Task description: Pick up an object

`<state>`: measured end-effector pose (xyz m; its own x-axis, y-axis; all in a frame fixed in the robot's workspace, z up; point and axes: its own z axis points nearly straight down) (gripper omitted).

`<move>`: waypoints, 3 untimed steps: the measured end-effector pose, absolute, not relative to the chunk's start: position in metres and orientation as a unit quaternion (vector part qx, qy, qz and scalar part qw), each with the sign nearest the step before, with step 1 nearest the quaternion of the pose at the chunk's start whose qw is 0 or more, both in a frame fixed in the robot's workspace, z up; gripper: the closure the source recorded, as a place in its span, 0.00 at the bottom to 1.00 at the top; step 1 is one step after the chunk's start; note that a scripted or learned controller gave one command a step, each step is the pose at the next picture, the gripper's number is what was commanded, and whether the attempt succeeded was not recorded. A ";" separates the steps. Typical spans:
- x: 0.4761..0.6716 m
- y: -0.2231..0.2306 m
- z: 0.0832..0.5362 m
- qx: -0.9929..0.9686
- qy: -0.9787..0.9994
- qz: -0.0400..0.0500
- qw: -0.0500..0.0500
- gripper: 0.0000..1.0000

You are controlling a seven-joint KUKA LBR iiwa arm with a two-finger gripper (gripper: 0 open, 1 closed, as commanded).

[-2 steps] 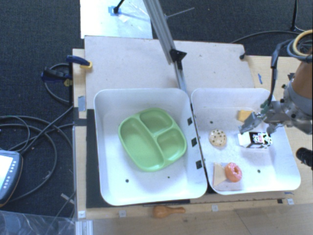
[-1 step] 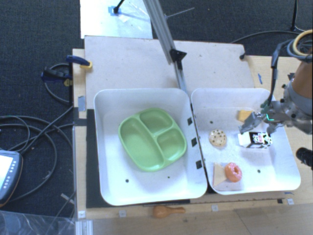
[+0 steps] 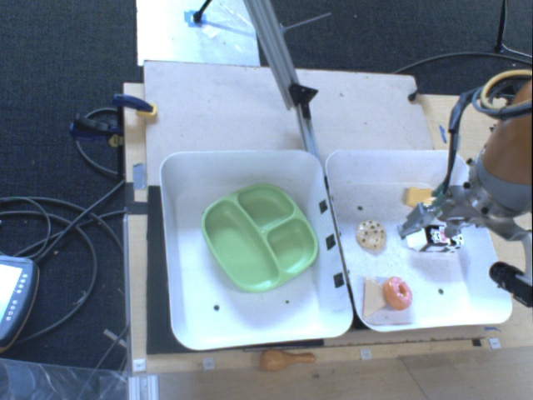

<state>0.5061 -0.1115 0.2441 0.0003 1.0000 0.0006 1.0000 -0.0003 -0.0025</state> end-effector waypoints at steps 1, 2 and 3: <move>0.501 -0.115 0.200 -0.707 -0.707 0.001 0.002 0.00; 0.501 -0.122 0.156 -0.707 -0.707 0.001 0.002 0.00; 0.503 -0.122 0.169 -0.707 -0.708 -0.001 -0.001 1.00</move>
<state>0.5031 -0.1222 0.1689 -0.0013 1.0000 -0.0003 1.0000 0.0013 0.0037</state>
